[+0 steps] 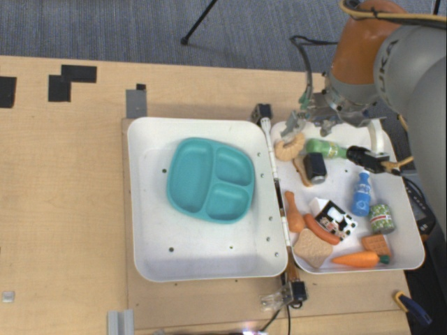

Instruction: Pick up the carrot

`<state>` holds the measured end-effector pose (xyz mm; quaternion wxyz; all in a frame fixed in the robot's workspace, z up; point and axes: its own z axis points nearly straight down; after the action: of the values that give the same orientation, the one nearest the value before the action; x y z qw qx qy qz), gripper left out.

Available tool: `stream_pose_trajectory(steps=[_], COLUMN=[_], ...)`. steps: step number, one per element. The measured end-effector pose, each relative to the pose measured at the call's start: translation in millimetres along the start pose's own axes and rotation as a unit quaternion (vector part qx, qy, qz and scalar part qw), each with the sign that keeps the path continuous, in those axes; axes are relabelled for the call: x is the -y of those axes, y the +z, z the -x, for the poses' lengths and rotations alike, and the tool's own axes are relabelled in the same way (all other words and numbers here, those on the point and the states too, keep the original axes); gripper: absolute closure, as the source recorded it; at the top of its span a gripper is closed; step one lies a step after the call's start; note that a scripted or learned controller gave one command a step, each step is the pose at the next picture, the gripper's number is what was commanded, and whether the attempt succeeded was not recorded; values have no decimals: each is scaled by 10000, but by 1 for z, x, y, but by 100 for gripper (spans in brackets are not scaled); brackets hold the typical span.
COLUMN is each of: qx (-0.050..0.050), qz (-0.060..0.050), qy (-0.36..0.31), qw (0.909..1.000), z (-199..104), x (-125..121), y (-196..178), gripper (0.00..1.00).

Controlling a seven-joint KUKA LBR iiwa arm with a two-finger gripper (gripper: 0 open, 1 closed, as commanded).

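1. Arm [380,54]: grey with an orange band, entered from the right; its upper part was cut off by the frame edge, and it hid the far right corner of the right bin [413,253].
2. End effector [311,121]: hung over the far left part of the right bin, above a pale ring-shaped pastry [289,147]. Its dark fingers merged with the wrist hardware; whether they stood apart or closed could not be told, and nothing was seen between them.
3. Carrot [357,259]: lay flat at the near edge of the right bin, well apart from the end effector. Long axis ran roughly left to right along the near wall; narrow tip pointed left, the thick end with a green stub pointed right, just beside an orange cracker-like square [376,244].
4. Other right-bin contents, crowded and partly overlapping: green bottle [325,148], dark block [315,167], blue bottle [362,194], green can [381,218], slice of bread [311,246], black-and-white item [335,220] too small to identify.
5. Left bin [154,257]: held a teal divided tray [210,179], lying flat near its centre.
6. Worktop [63,208]: light wood, with black marks at the far left, partly cut off.
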<state>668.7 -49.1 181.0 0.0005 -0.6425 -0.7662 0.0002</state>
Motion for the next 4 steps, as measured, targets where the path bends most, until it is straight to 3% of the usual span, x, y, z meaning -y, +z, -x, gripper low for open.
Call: stream_pose_trajectory(steps=[1, 2, 3, 4], qx=[15, 25, -8, -13], qz=[44, 80, 55, 40], qy=[198, 159, 1667, 938], qw=[9998, 9998, 9860, 9956], z=[47, 44, -24, -105], x=[10, 7, 5, -20], y=[92, 79, -8, -5], gripper=[0, 100, 100, 100])
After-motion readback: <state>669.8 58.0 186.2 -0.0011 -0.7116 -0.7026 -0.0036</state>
